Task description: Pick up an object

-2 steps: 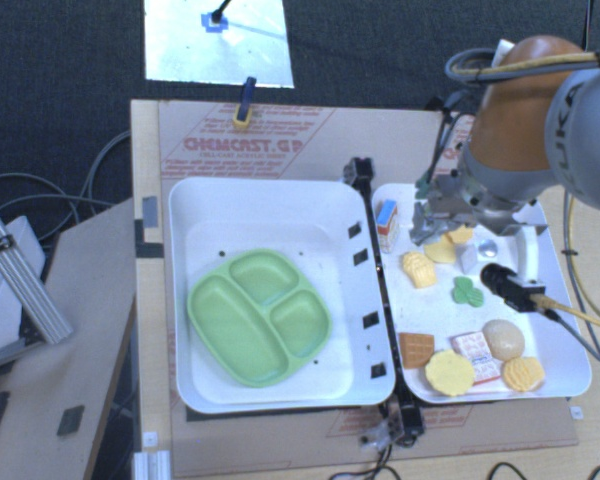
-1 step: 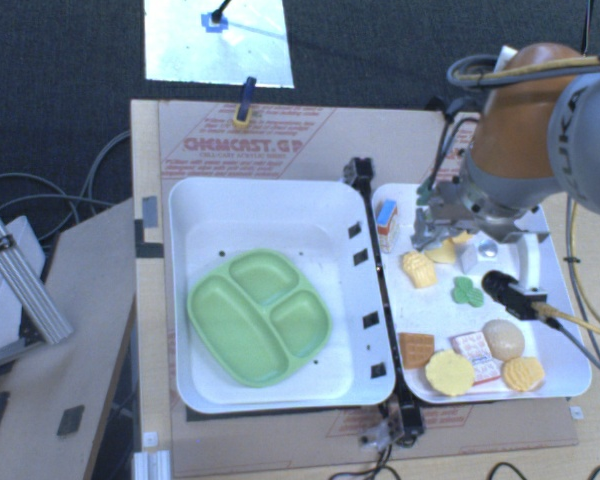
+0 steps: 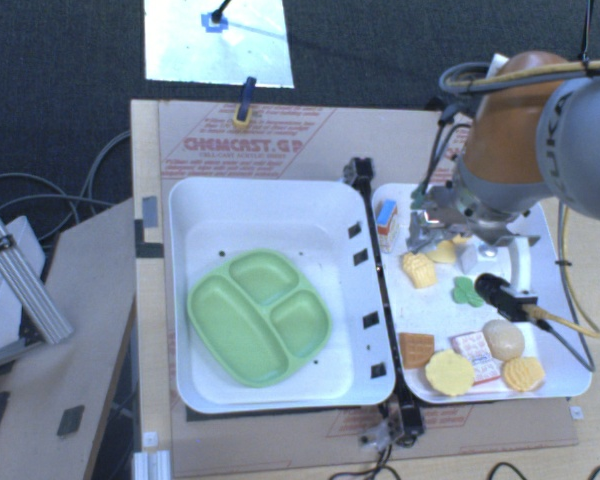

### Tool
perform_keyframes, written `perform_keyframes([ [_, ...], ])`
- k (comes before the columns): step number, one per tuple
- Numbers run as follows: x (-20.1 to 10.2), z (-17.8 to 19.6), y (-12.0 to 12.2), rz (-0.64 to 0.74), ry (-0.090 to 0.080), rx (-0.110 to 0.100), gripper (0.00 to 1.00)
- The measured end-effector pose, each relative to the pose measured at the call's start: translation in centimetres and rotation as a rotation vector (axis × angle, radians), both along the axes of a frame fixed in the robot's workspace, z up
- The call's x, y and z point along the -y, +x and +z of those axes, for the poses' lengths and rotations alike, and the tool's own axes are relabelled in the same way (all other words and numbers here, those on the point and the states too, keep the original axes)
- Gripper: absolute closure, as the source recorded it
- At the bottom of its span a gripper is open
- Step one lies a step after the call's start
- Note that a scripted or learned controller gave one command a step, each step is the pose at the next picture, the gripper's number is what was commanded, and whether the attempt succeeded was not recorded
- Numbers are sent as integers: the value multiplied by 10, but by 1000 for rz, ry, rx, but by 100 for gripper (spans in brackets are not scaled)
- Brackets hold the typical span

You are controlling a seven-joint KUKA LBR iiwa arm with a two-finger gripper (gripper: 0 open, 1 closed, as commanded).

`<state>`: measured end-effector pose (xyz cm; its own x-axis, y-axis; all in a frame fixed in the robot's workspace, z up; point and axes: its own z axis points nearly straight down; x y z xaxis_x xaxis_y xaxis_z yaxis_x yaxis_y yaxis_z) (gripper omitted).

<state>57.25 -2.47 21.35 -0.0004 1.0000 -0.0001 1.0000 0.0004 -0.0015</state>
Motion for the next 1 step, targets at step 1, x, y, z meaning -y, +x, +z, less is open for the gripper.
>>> perform_keyframes([
  [1,-11,9,-3,5,1,3,100],
])
